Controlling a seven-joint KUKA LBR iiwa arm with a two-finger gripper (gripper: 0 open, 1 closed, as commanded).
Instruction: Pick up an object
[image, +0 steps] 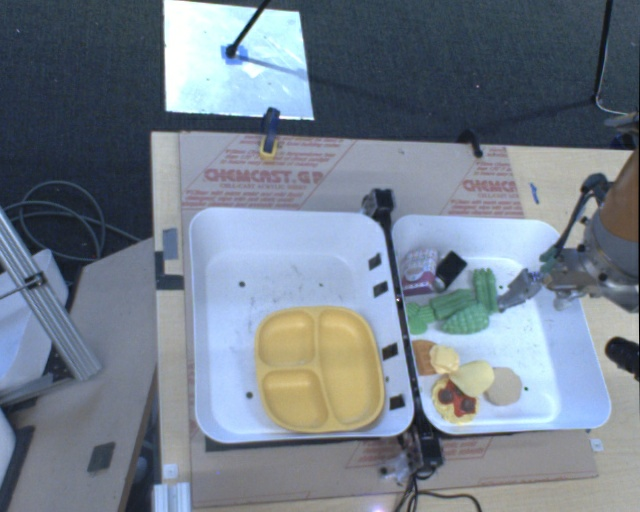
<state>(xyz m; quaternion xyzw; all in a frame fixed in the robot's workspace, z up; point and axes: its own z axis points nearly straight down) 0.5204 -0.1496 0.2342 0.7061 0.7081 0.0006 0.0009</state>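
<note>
Two shallow white plastic bins sit side by side on a pale wooden bench (170, 330). The left bin (230, 250) holds a smooth yellow plastic divided tray (320, 367) with three compartments. The right bin (570, 390) holds a cluster of small toy foods: a ridged green plastic vegetable (462, 305) at its centre, a rounded yellow piece (476, 378) and a tan disc (504, 386) below it. The robot's metal hand (519, 291) hangs just right of the green vegetable, holding nothing; its opening cannot be judged.
</note>
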